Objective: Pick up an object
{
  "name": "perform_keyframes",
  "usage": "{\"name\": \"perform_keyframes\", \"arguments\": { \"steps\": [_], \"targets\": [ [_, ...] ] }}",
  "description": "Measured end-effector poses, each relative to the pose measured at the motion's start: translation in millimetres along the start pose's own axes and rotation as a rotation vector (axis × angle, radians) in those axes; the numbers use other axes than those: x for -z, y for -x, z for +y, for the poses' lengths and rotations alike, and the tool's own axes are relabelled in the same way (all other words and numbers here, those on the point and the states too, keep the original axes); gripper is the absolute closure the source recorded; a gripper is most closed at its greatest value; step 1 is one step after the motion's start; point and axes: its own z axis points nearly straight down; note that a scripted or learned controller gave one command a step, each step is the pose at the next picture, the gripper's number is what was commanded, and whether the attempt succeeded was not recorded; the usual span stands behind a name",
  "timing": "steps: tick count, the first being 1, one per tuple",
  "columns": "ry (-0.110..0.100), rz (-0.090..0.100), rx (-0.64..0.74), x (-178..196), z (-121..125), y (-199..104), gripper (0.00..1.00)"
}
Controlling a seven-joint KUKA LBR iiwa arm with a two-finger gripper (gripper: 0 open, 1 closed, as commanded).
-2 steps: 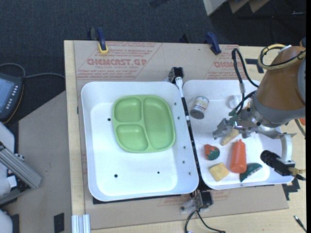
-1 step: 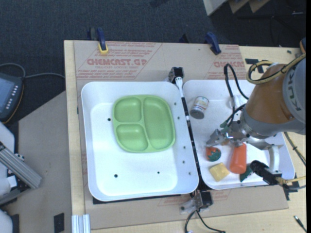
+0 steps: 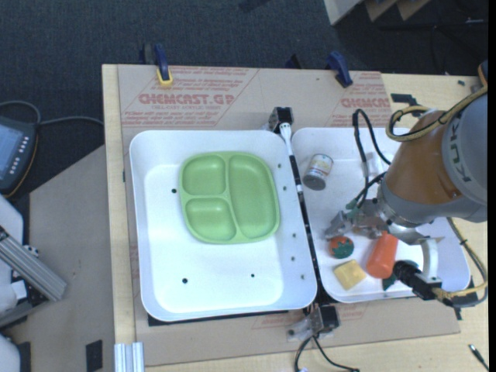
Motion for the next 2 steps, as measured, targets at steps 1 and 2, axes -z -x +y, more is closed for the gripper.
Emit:
{"name": "perform_keyframes", "arguments": {
  "steps": [1, 2],
  "targets": [
    [0.004, -0.001, -0.001, 12, 1, 0, 1.0],
    [0.009, -0.003, 0.003, 61, 0, -10, 1.0]
  ]
}}
